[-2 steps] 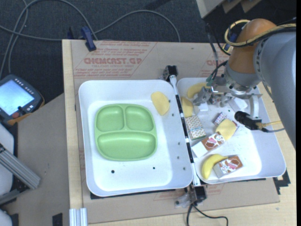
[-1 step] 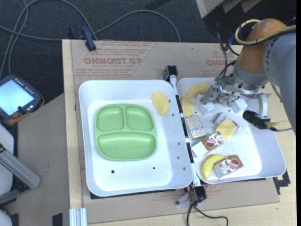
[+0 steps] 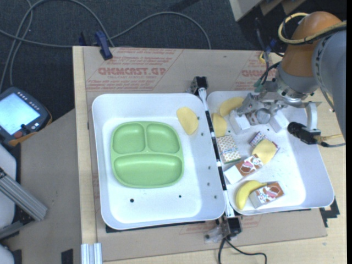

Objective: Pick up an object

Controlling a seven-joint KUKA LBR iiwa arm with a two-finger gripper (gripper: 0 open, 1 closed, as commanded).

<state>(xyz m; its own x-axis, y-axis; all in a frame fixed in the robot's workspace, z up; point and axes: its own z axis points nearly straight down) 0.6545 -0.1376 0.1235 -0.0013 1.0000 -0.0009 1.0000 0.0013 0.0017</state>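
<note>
My gripper [image 3: 257,114] hangs low over the far end of the right bin [image 3: 313,172], reaching in from the right. Just to its left lie two yellow pieces, one [image 3: 231,104] by the far wall and one [image 3: 219,125] by the divider. Nearer the front are a checkered packet [image 3: 227,147], a yellow wedge [image 3: 266,150], a red and white packet [image 3: 250,165], a banana [image 3: 245,193] and a small brown box [image 3: 268,193]. Nothing is visibly held.
The left bin [image 3: 104,147] holds a green divided plate [image 3: 147,153] and a yellow piece [image 3: 187,120] near its far right corner. A black clip [image 3: 200,84] sits at the far end of the divider between the bins.
</note>
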